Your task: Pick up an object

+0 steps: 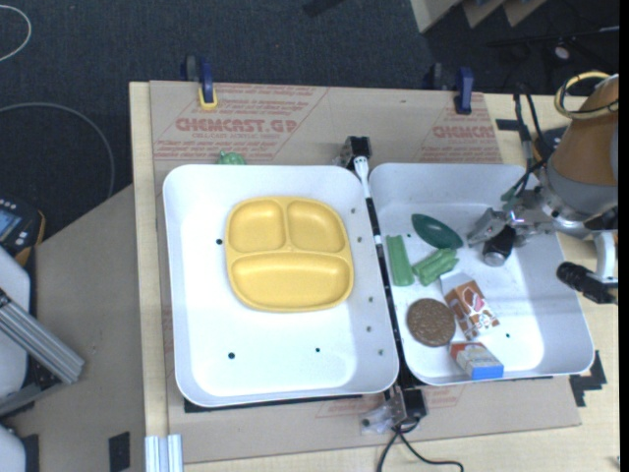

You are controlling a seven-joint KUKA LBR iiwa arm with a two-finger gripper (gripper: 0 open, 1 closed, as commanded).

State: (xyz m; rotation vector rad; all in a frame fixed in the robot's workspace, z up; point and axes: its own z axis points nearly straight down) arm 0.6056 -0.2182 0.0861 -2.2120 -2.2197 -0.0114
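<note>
On the cardboard-topped bench, a glossy yellow sectioned tray fills the left bin; the hand's grip is unclear.

Two white bins sit side by side on the bench. The left bin holds a yellow divided plate. Blue clamps grip the bench's far edge.
</note>
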